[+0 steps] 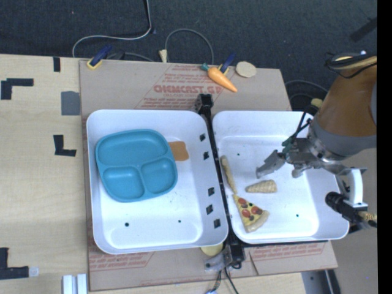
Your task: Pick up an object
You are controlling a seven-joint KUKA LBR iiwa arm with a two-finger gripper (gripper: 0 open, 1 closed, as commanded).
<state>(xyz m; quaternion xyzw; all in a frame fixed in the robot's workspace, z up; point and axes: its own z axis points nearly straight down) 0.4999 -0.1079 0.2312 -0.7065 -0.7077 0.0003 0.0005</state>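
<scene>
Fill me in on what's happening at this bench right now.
A grey arm with an orange band reaches in from the right over the right bin. Its gripper hangs just above a pale wedge-shaped toy, and nothing shows between its jaws. A toy pizza slice and a long thin piece also lie in that bin. The left bin holds a blue divided plate. A toy carrot lies on the cardboard behind the bins.
</scene>
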